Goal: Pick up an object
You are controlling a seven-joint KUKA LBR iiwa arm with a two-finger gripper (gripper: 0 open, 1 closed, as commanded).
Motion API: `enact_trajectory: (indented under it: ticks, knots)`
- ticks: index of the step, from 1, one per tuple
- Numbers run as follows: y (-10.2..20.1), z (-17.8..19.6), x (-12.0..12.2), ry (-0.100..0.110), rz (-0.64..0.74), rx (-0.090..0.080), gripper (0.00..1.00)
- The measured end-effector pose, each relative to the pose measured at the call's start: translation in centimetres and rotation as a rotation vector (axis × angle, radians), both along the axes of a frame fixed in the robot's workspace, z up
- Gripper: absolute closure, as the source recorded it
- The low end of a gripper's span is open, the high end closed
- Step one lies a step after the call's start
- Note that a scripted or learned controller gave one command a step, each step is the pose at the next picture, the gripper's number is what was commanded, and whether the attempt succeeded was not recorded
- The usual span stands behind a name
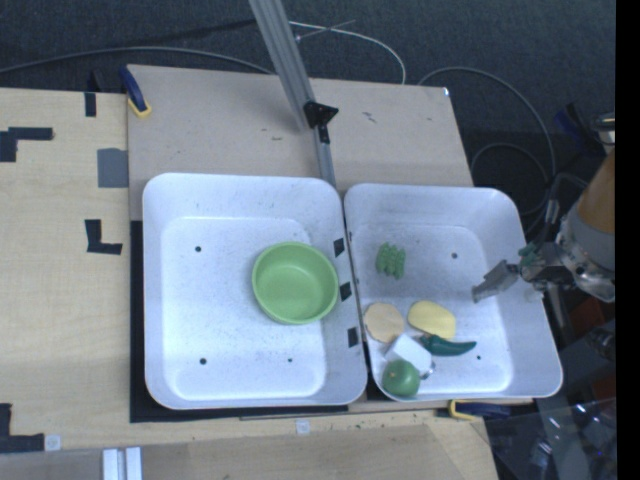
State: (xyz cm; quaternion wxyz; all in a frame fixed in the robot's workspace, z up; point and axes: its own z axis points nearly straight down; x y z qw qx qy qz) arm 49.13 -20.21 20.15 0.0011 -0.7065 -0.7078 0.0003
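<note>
No readable text, labels, brands or numbers anywhere on bench or bins.

Metal pole rose slantwise from bench behind bins, black clamp at base. Blue-yellow clamp sat at bench's far left corner. Thin cables lay on dark floor beyond.

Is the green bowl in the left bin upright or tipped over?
Upright. The green bowl sits in the left bin with its round rim up and its inside showing, with nothing visible inside it.
</note>
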Motion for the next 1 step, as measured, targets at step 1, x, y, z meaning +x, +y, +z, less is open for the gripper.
enact_trajectory:
  ticks: [1]
  knots:
    - [0.0, 0.0, 0.0, 0.0, 0.0, 0.0, 0.0]
